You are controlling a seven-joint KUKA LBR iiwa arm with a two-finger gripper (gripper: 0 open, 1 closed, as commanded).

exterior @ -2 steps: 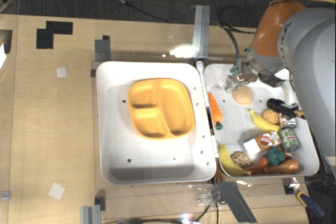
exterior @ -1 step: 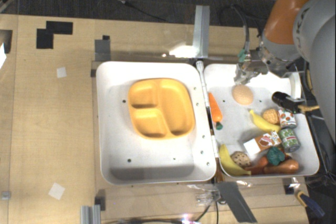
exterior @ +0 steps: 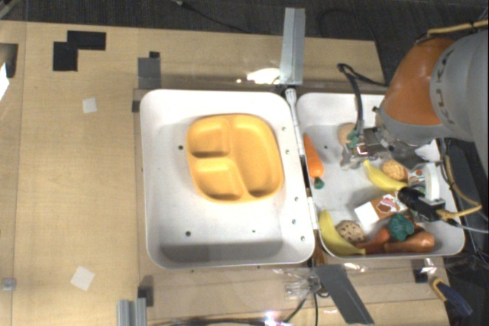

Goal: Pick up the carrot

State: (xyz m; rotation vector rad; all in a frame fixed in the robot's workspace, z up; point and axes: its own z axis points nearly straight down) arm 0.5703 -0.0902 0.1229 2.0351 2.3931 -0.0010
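Note:
The carrot (exterior: 312,157) is a slim orange toy with a small green tip at its near end. It lies along the left wall of the right bin (exterior: 330,112), pointing away from me. My gripper (exterior: 356,153) hangs over the middle of the right bin, a short way to the right of the carrot and apart from it. Nothing is visibly held in it. The grey arm with its orange band (exterior: 416,91) comes in from the right and hides the bin's back right part.
A yellow divided plate (exterior: 231,156) lies in the left bin (exterior: 164,233). The right bin also holds two bananas (exterior: 382,176) (exterior: 335,233), a cookie (exterior: 351,230), a small box (exterior: 376,211) and an orange-and-green toy (exterior: 409,240) near the front wall.

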